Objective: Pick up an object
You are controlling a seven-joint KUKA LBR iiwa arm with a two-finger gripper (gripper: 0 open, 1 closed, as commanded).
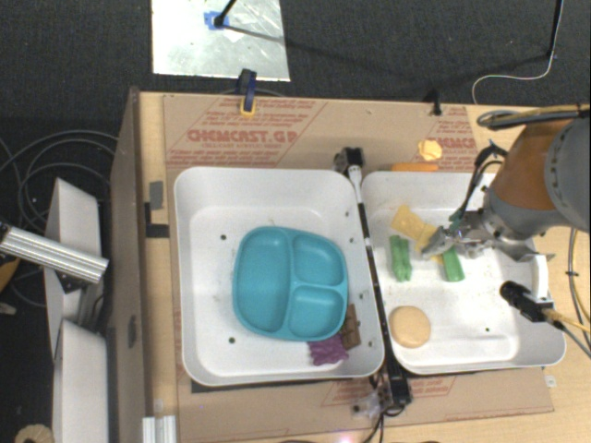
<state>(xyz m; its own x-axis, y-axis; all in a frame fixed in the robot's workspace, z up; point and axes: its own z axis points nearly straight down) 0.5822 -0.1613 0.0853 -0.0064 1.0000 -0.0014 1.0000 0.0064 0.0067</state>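
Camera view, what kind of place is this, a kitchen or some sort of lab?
Most likely a robot test lab: an arm reaches over two white bins of toy-like items on a cardboard-lined bench, with loose cables on dark carpet.

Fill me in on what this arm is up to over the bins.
A grey arm with an orange band reaches in from the right and has its gripper down in the right bin, among a yellow piece and two green pieces. Whether it has hold of anything cannot be told from here. A round tan piece lies nearer the front of that bin. The left bin holds a blue divided plate with a purple piece at its front edge.
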